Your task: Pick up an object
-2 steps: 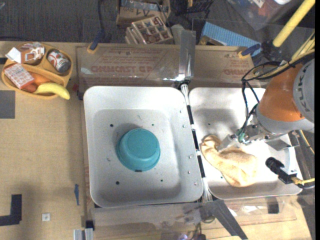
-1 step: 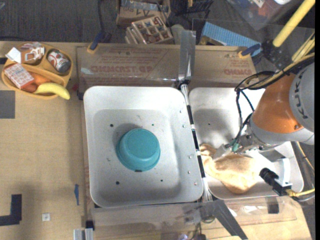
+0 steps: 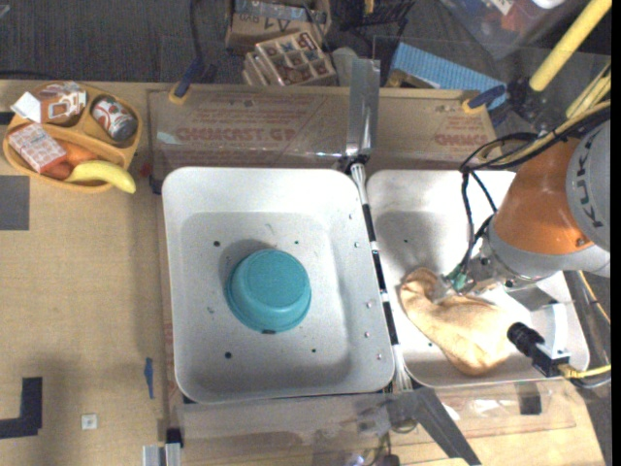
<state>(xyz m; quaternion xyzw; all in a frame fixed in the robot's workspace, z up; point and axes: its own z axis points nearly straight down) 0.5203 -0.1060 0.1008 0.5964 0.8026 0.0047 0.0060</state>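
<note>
The gripper (image 3: 454,284) was down in the right bin (image 3: 427,192), its tip at the upper edge of a tan cloth (image 3: 456,330) that spread below and to its right; whether it was clamped, I could not tell; the cloth lay flat, so lifting seemingly remained; a teal bowl (image 3: 271,289) sat well left, untouched.

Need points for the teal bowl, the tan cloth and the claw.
teal bowl (image 3: 270,289): camera view, middle of its upturned base, in the left bin.
tan cloth (image 3: 464,332): camera view, middle of the crumpled fabric, in the right bin.
claw (image 3: 456,282): camera view, at its tip, over the cloth's upper edge.
</note>
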